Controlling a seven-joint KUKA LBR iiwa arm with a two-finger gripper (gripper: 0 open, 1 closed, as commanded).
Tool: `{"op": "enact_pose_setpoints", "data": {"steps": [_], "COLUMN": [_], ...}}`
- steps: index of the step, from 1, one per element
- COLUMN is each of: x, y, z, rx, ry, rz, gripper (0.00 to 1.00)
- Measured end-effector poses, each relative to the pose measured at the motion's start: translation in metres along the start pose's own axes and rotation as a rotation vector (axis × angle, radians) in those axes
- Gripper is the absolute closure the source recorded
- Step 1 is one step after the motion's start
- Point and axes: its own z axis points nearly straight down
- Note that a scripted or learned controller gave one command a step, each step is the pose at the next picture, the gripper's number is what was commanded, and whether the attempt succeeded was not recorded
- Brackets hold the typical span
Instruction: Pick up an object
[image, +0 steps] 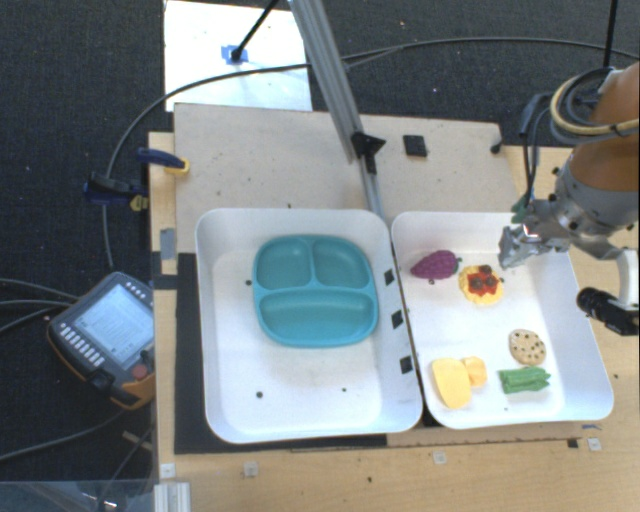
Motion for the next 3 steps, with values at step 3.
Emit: {"op": "enact_pose_setpoints", "data": {"steps": [3], "x": [0.165], "y": [0.003], "z": [0.030], "rx": [0.004], "ry": [0.003], "rz": [-0.007], "gripper": [1.00]}}
